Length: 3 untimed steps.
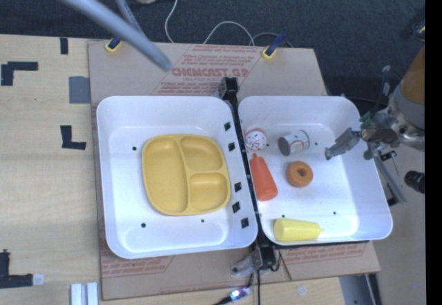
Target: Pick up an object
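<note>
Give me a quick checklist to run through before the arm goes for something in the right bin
1. Gripper over the right bin: ok, it sits by the bin's right wall.
2. Gripper holding nothing: ok, nothing shows between its fingers.
3. Nearest target free to approach: ok, the donut lies alone on the bin floor.
4. Small can clear of neighbours: ok, on its side, apart from the donut.
5. Orange bottle reachable: not ok, it lies against the divider.
6. Finger opening: cannot tell.
</note>
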Tool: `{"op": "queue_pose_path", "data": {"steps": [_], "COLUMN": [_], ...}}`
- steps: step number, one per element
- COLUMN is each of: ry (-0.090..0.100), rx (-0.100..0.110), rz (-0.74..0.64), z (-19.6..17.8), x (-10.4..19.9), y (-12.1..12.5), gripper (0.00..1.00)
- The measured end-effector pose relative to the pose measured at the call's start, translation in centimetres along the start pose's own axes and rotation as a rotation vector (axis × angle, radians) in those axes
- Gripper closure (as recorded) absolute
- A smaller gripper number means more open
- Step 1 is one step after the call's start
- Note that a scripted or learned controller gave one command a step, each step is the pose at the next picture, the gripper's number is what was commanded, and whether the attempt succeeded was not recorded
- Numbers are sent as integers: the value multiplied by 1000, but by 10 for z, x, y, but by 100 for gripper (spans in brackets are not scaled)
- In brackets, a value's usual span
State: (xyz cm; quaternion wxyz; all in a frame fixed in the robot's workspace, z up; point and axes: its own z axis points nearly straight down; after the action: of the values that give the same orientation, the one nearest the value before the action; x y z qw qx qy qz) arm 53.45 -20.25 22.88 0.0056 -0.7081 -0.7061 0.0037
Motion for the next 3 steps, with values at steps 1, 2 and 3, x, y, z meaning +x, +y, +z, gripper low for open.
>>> {"op": "queue_pose_path", "data": {"steps": [1,2,3], "ry": [-3,-1,-2], "rx": [-11,-5,-6], "rz": [-4,-4,-3], "z": [-6,56,104], "x": [0,8,2], "y": [3,2,-3], "gripper": [0,0,0]}}
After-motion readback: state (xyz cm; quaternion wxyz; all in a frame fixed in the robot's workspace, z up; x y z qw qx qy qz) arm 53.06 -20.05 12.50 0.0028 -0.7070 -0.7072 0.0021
